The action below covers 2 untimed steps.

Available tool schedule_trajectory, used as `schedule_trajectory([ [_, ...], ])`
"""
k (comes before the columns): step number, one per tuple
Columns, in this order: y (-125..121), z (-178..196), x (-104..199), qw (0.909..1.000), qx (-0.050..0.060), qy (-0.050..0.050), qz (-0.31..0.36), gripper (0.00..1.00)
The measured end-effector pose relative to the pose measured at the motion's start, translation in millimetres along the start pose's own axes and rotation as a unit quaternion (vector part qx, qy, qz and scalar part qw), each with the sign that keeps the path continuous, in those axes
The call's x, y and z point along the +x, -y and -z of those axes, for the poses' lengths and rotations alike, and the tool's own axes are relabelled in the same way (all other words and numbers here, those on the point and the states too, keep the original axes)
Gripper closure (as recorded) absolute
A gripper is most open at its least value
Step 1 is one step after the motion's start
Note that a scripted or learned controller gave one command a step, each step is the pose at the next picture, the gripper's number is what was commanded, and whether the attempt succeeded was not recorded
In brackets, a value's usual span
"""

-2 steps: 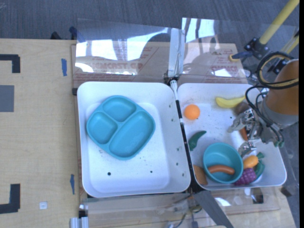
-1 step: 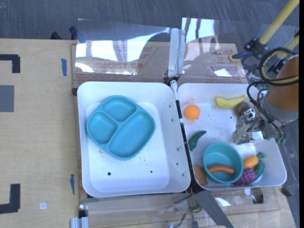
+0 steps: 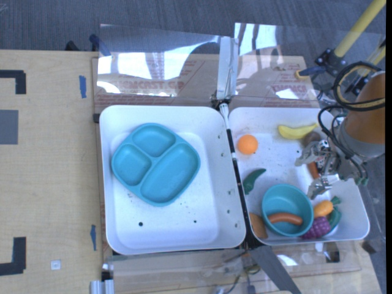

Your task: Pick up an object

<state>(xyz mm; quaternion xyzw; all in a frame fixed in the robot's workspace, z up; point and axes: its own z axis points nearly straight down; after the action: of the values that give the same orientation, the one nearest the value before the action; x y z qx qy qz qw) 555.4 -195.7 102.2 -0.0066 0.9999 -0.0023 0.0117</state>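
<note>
Tool (image 3: 320,169) above round teal bowl (image 3: 286,208)

Dark grey carpeted floor (image 3: 153,5) across the top. Pale plywood bench top (image 3: 43,164) at left, marked with black corner brackets (image 3: 17,81) and blue tape strips (image 3: 82,86). Clear glossy plastic sheets (image 3: 159,66) behind the bins catch bright reflections.

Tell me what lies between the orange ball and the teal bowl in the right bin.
In the camera view, a dark green leaf-shaped piece lies on the bin floor between the orange ball and the teal bowl, nearer the bowl's upper left rim.
</note>
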Motion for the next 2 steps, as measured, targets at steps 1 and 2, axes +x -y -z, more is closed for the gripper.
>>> schedule_trajectory([
  [1, -0.7, 12.5, -3.2, 1.0000, 0.001, 0.005, 0.001, 1.00],
  [2, -1.1, 11.6, -2.8, 1.0000, 0.001, 0.004, 0.001, 0.00],
])
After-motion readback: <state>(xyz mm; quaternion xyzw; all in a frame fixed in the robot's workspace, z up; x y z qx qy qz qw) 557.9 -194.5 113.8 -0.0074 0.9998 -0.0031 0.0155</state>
